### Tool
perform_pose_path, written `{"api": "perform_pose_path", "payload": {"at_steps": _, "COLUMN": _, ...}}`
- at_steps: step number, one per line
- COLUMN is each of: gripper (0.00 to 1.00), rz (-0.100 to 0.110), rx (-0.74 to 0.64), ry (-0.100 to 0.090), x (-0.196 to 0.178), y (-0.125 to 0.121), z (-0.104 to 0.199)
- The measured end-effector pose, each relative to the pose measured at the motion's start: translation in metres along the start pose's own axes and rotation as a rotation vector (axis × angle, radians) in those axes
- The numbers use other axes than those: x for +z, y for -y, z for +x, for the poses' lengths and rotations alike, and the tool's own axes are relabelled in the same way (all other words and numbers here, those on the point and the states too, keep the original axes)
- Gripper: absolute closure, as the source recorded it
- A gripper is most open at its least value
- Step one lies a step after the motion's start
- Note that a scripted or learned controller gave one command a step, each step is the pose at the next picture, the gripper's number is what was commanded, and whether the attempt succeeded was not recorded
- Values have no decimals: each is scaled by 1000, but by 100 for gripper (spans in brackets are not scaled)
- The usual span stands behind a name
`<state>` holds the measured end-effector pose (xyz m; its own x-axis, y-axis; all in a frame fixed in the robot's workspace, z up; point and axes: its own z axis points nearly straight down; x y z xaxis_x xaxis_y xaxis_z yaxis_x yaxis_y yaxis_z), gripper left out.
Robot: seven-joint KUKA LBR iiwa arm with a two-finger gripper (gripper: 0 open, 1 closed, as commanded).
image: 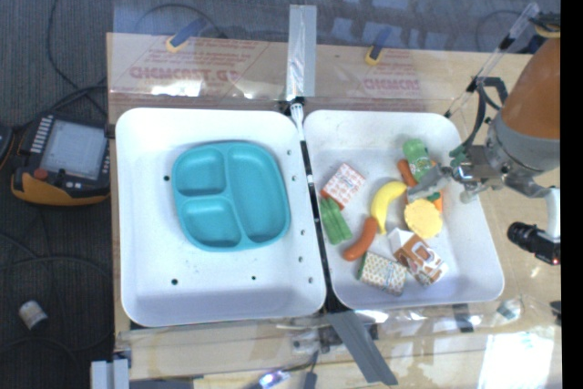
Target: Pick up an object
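Front rail: metal bracket and clamp hardware (355, 346) at the bottom middle of the frame, nearest the lens, just below where the 2 bins meet.
Right bin (474, 282): white, shallow, lower right of centre; holds all the loose objects in a cluster.
Objects: banana (386, 200), yellow round piece (423, 218), orange carrot-like stick (362, 239), green long piece (333, 220), green can (417, 157), red-and-white packet (343, 184), 2 small printed boxes (403, 266) at the cluster's lower edge.
Left bin (137, 269): white; carries a teal 3-compartment plate (228, 194).
Arm (537, 105): grey with orange band, entering from the right edge.
Hand (437, 181): low over the right bin's upper right, near the green can and a small orange piece; whether it is apart or together, cannot tell.
Step in hand: judged as the approach, nothing visibly lifted.
Next move calls for: settling on 1 object; the cluster is tight, so neighbours may get nudged.
Surface: pale wood bench, cardboard sheet (205, 68) taped behind the bins.
Room: dark grey carpet, black cables, a handheld control pendant (59, 159) at the left edge.
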<state>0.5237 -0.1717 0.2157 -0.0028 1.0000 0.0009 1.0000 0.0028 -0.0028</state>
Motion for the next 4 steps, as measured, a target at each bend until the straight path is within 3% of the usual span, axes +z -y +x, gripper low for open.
{"api": "perform_pose_path", "payload": {"at_steps": 1, "gripper": 0, "rz": 0, "rx": 68, "ry": 0, "x": 33, "y": -43, "z": -48}}
{"api": "perform_pose_path", "payload": {"at_steps": 2, "gripper": 0, "rz": -14, "rx": 21, "ry": 6, "x": 126, "y": -75, "z": -24}}
{"api": "perform_pose_path", "payload": {"at_steps": 3, "gripper": 100, "rz": -16, "rx": 20, "ry": 5, "x": 114, "y": -76, "z": -23}}
{"api": "perform_pose_path", "payload": {"at_steps": 4, "gripper": 100, "rz": 1, "rx": 163, "ry": 0, "x": 20, "y": 31, "z": 46}}
